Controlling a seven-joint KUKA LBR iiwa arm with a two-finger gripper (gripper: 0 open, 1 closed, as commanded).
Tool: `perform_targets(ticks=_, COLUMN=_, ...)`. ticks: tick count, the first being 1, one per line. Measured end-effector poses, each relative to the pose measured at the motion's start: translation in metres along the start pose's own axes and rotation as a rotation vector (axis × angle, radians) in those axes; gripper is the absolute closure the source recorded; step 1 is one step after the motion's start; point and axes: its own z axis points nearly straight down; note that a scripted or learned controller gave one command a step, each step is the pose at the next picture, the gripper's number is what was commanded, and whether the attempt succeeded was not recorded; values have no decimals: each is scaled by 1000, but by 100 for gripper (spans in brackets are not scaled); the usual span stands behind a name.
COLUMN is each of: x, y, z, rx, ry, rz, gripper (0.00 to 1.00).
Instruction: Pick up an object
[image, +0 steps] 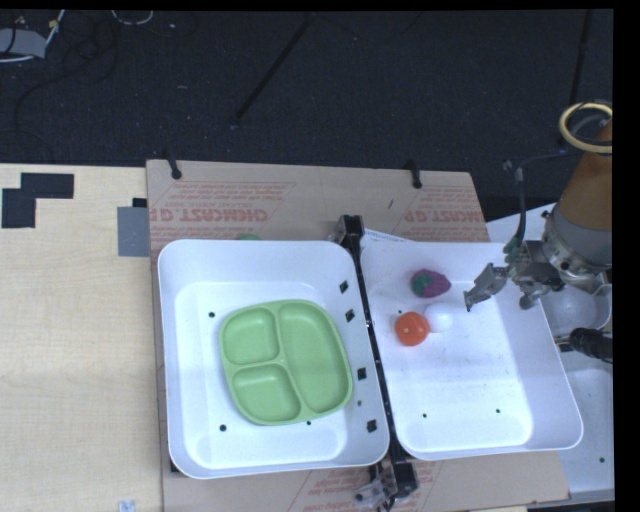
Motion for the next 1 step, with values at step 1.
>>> perform_targets(ticks=1, x=0, y=2, z=-6, rx=-12, ry=-2, rz=-2, gripper=0)
